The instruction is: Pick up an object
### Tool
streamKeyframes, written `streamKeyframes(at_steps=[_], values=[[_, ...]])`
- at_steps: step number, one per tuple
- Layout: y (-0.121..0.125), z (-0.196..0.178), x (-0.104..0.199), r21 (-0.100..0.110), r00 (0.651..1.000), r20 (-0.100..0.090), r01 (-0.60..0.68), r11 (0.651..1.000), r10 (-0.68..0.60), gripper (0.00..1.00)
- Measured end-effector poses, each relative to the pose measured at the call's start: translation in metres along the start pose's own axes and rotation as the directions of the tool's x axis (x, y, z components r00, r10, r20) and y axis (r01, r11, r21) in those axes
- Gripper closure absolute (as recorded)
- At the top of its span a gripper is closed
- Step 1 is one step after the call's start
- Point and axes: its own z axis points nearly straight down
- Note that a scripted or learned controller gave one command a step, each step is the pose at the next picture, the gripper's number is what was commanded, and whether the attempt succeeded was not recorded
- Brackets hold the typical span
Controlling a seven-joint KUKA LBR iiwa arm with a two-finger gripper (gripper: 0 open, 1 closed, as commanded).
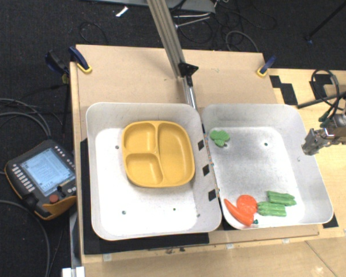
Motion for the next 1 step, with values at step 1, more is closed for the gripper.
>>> streamKeyframes(at_steps=[1], values=[[0.0192,-0.0030,0.0438,0.003,1.000,-0.003,0.004,1.000,-0.004,1.00]])
